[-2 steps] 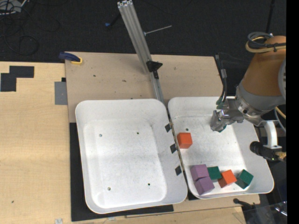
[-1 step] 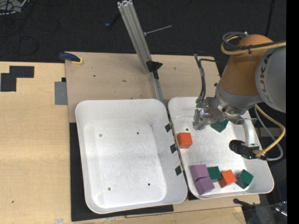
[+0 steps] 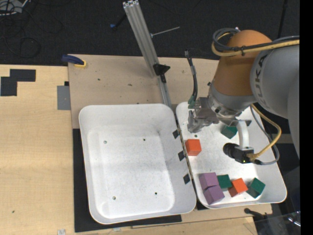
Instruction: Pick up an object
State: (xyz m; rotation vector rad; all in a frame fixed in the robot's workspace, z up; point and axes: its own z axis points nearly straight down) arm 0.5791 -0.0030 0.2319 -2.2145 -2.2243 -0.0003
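Single fixed camera, mounted above the counter, looking down at a slant toward 12 o'clock. Mid-range: both bins fit in frame, left bin near centre, right bin toward 4 o'clock. The arm enters from 3 o'clock. Dark floor runs across the 12 o'clock edge beyond the counter.
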